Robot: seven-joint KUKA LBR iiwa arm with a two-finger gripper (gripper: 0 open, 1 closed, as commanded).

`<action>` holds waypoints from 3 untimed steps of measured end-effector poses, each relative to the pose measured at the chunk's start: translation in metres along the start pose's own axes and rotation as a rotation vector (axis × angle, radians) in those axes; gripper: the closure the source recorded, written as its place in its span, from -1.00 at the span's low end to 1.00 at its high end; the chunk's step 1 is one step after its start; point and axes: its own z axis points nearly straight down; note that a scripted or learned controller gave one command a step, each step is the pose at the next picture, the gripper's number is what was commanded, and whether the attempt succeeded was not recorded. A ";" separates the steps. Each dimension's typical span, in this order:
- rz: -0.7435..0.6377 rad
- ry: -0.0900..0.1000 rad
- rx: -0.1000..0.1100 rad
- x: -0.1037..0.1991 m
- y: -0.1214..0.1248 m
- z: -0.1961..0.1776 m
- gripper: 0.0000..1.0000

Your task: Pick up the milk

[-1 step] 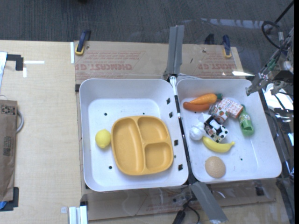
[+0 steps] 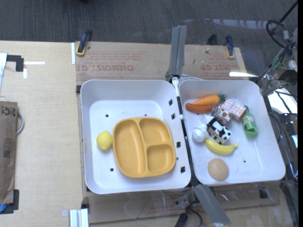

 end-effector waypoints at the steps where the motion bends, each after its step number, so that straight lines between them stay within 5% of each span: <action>1: 0.449 0.001 -0.004 0.012 0.050 -0.003 1.00; 2: 0.695 0.001 -0.003 0.014 0.050 -0.083 1.00; 3: 1.115 0.001 -0.001 0.038 0.015 -0.153 1.00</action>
